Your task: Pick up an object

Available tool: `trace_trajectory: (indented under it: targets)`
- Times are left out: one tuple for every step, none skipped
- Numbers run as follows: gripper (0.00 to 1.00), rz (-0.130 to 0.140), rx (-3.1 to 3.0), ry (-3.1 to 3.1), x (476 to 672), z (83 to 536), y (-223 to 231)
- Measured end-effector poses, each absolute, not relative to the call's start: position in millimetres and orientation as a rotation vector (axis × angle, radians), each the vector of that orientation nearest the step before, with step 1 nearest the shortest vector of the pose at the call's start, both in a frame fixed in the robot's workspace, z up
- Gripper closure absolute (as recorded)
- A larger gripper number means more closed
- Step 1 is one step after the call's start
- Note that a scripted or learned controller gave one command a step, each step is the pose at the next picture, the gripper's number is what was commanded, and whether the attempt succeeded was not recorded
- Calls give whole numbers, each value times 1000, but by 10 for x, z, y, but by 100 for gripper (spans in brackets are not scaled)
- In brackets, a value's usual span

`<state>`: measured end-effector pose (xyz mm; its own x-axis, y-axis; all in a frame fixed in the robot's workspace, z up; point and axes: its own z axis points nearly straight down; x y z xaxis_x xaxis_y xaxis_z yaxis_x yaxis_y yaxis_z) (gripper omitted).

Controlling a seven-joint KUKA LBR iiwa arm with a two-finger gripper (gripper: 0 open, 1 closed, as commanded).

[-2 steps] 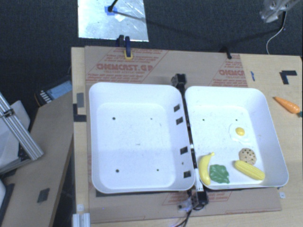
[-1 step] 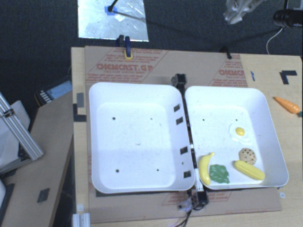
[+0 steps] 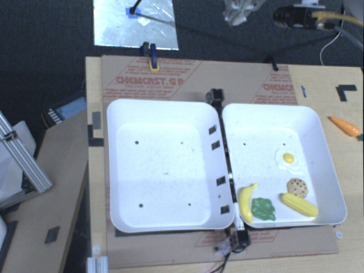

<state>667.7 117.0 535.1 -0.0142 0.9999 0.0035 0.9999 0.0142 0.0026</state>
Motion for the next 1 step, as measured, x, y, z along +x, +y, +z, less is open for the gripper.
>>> trace_trajectory:
  targets:
    - [100, -6, -2209, -2233, 6675, 5351, 1857]
